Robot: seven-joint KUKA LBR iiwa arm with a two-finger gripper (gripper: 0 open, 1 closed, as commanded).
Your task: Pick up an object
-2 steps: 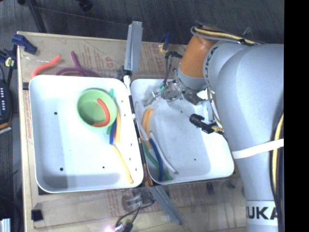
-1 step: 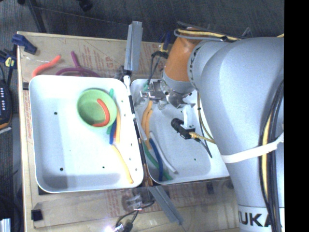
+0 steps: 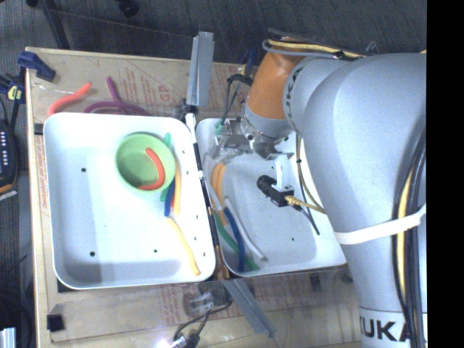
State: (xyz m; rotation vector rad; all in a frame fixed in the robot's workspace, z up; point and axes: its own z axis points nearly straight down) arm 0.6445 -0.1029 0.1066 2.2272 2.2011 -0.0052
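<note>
Over the right bin (image 3: 290,230) bends the smooth grey arm (image 3: 362,122). A round green bowl (image 3: 136,162) sits in the left bin (image 3: 94,223). Thin sticks (image 3: 232,230) (orange, blue, green) lie along the right bin's left wall, just below the metal gripper (image 3: 232,140); I cannot tell its state.

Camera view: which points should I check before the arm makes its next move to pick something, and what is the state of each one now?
1. Gripper is above the right bin: ok, near its far left corner.
2. Things to pick lie close: ok, the orange stick and the blue stick lie just below it in the picture.
3. Room around them: not ok, they lie bundled along the bin's left wall.
4. Gripper already carries something: cannot tell.
5. Green bowl in the left bin is out of the way: ok.
</note>
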